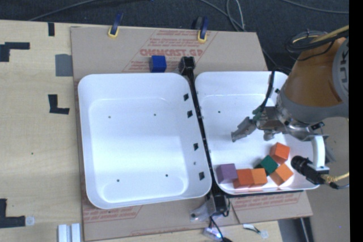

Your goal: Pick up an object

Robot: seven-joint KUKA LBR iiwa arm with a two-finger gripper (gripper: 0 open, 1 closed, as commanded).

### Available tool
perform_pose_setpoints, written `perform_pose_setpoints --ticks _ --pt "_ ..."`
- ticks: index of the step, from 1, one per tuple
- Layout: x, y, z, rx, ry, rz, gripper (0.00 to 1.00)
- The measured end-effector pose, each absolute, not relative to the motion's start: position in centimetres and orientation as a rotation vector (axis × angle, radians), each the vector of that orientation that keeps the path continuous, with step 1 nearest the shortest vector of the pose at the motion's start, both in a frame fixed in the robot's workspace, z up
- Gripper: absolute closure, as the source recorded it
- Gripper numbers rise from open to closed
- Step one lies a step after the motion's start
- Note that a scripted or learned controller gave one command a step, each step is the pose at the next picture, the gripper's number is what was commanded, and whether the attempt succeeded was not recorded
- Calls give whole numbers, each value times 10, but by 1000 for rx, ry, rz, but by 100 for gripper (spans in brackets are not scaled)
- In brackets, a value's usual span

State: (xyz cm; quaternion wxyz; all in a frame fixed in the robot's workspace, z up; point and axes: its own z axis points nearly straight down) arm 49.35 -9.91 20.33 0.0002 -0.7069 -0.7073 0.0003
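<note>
In the right bin [227, 88], several blocks lie along the near edge: a purple block [227, 172], orange blocks [250, 177], a green block [266, 165], an orange block [279, 152] and another orange one [282, 174]. My gripper [245, 128] hangs over the middle of the right bin, up and to the left of the blocks. Its fingers [240, 131] point left and stand apart with nothing between them.
The left bin [91, 93] lies beside the right one, with a black divider strip [195, 122] between them. A blue block [158, 63] rests on the cardboard behind the bins. Cables run across the dark floor at the back.
</note>
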Motion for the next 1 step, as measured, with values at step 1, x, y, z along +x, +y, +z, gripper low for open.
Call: perform_pose_setpoints --ticks 1 --pt "489 -197 231 -2229 -2216 2 0"
